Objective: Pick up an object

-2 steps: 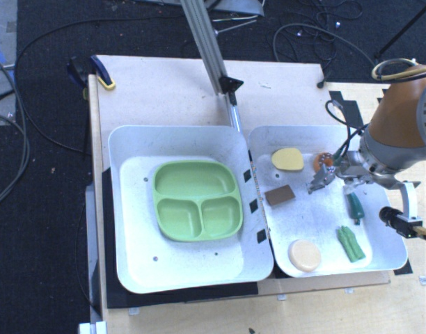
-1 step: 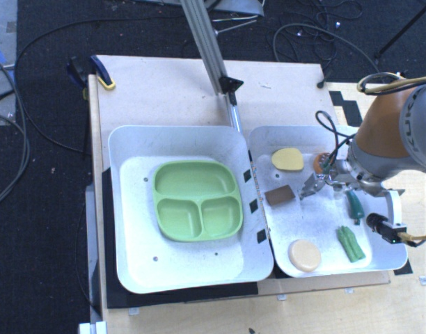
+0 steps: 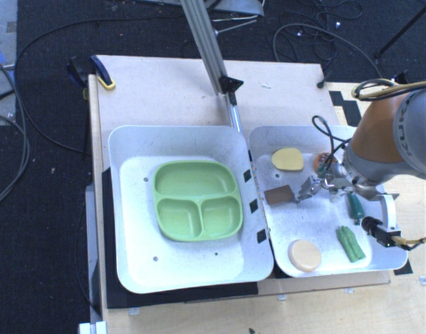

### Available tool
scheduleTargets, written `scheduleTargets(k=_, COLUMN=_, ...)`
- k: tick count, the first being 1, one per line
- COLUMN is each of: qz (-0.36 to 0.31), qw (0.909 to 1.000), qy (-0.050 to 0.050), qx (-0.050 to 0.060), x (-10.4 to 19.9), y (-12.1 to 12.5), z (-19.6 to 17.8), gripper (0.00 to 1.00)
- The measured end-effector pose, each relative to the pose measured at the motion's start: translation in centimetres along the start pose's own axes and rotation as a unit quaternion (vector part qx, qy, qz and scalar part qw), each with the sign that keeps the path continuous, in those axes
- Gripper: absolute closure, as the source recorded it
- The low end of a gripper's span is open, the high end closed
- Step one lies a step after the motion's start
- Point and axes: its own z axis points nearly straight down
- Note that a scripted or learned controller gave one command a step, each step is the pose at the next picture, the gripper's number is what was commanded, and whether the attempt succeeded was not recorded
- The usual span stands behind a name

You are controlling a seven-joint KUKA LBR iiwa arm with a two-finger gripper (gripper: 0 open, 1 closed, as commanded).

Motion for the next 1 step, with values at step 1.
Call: scheduleTargets(k=1, qz=0.0, qw=1.0, qy=-0.001, qx=-0.003, x=-0.08, y=0.16, z=-1.26, gripper=1.0)
